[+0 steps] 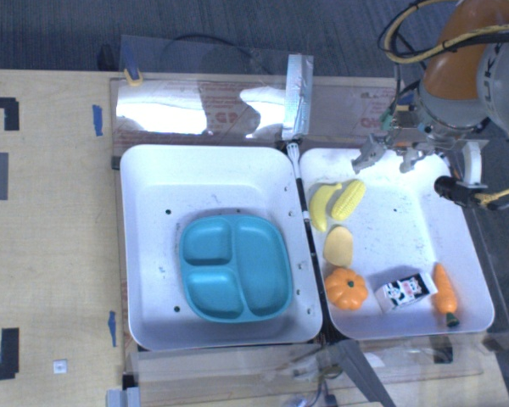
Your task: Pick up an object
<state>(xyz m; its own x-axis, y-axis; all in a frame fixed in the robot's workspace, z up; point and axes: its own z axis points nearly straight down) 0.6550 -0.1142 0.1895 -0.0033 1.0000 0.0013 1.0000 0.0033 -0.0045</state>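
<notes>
From the overhead camera I see the two white bins side by side on the counter (42,227). The left bin (153,176) carries a teal divided tray (235,266), lying flat near the bin's middle, with three compartments.

The right bin (407,210) carries the loose pieces. A yellow corn cob (349,197) lies tilted near the bin's upper left corner, touching a yellow banana-like piece (321,206) just to its left, against the wall shared with the other bin. Below them sits a pale yellow rounded piece (338,246), and just below that an orange pumpkin (346,289), the two nearly touching. To the pumpkin's right lies a small white carton with black patches (405,291), tipped on its side. An orange carrot (444,291) lies just beside the carton, along the bin's right wall, pointing up and down in the picture.

The arm (467,49) comes in from the upper right, its orange band above the wrist, with yellow and black cables looped around it. My tool (388,153) hangs over the far edge of the right bin, apart from the corn and well apart from the carton and carrot. I see nothing between its fingers, though I cannot tell how wide they stand.
</notes>
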